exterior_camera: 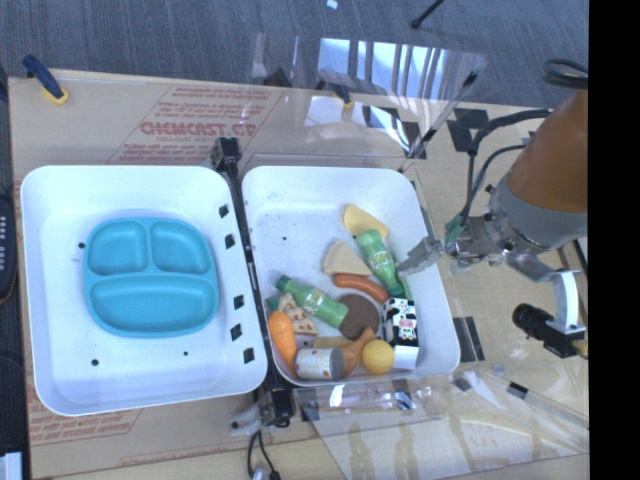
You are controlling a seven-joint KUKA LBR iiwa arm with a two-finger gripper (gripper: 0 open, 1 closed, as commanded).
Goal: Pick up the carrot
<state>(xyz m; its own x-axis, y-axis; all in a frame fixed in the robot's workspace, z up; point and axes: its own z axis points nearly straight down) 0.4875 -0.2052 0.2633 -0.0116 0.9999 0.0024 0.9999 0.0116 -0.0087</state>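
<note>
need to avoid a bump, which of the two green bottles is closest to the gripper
The green bottle near the right bin's right wall, just left of the gripper. The other green bottle lies farther left, beside the carrot.

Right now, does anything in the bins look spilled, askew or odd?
Nothing spilled or broken. The toys lie jumbled in the right bin's near corner, the carrot wedged against its left wall. The blue tray sits square in the left bin.

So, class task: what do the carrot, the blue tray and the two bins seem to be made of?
Carrot: probably moulded plastic, a toy, from its smooth, even orange skin. Blue tray: likely hard plastic with a soft sheen, its three compartments moulded with rounded edges. Bins: thin white plastic by the look, fairly matt, with rounded corners and lips.
</note>
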